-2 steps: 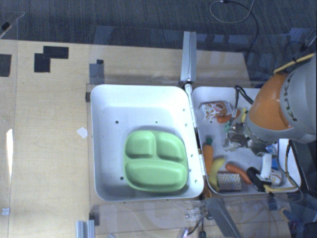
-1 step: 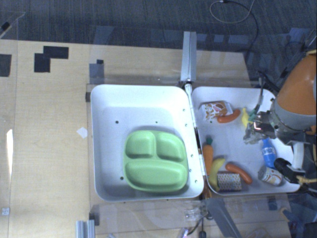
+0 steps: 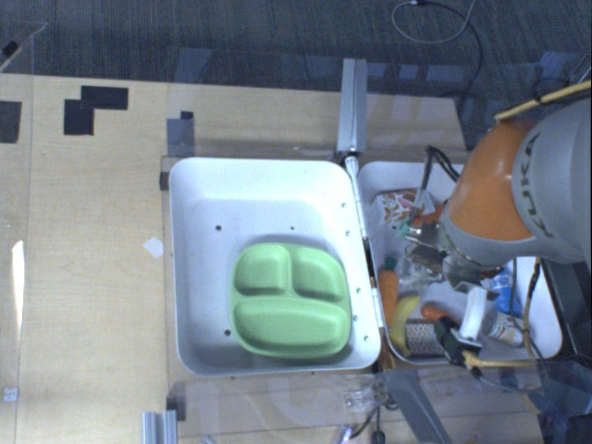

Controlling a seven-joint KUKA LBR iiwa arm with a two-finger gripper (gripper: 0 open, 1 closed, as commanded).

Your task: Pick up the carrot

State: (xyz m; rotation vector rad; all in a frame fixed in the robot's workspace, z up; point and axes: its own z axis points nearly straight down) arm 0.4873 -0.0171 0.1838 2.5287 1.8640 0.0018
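The carrot (image 3: 389,290) is a short orange piece with a dark top end. It lies lengthwise against the left wall of the right bin (image 3: 369,213). My gripper (image 3: 419,248) hangs low inside that bin, just right of the carrot and a little farther back, under the orange wrist band. The carrot rests on the bin floor beside the gripper, apart from it. The wrist hides much of the bin's middle.
A yellow fruit (image 3: 404,312) and a grey textured object (image 3: 421,339) sit just in front of the carrot. A printed packet (image 3: 398,207) lies at the bin's back, and a blue-and-white item (image 3: 504,296) at the right. The left bin (image 3: 199,202) holds a green divided plate (image 3: 290,299).
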